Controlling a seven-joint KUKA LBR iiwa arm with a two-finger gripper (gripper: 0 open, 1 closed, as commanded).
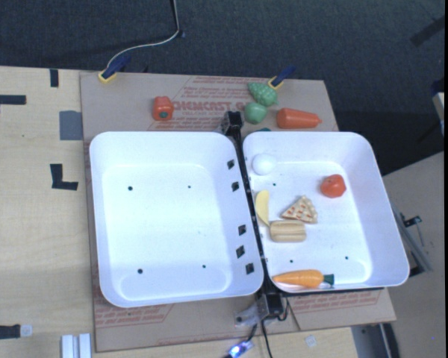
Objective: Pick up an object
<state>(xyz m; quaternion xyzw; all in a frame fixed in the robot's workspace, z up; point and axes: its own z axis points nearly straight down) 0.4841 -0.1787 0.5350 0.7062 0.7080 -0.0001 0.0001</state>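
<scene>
Inside the right-hand shallow white bin (378, 200), a small orange plastic carrot (299, 279) lies along the near wall, its long axis across the view, green stalk end pointing right. Just above it, a tan toy bread roll (287, 232) also lies crosswise. A yellow curved banana piece (262, 207) runs lengthwise along the left wall, beside a tan waffle wedge (300, 210). A round red tomato (332, 186) sits farther right.

Toy foods in right bin (373, 171): tomato (332, 186), carrot (300, 278), hotdog bun (287, 232), egg (263, 164)
</scene>
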